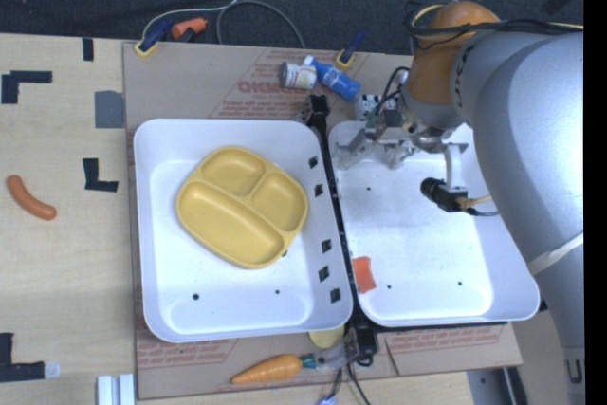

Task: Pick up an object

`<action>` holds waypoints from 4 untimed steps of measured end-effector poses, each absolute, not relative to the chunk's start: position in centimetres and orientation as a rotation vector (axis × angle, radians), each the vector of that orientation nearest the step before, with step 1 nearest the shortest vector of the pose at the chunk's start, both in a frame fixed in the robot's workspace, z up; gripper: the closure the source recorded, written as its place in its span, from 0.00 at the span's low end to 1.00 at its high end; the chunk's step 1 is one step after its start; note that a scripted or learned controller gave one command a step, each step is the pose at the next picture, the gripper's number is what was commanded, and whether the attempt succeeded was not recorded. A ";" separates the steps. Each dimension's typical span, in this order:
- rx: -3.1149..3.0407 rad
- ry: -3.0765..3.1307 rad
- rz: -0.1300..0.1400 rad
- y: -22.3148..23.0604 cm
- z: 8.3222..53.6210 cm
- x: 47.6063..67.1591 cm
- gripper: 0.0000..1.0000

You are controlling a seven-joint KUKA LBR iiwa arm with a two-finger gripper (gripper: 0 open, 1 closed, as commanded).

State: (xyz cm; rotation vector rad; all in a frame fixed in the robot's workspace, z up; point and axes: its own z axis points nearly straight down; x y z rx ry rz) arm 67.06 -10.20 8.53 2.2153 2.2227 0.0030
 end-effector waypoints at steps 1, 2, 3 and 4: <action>2.219 2.219 0.002 -13.0 8.6 66.6 0.00; 2.216 2.220 0.001 -9.7 8.7 62.4 0.00; 2.216 2.223 0.003 -10.8 8.6 66.6 0.00; 2.219 2.221 -0.002 -9.6 8.6 65.0 0.00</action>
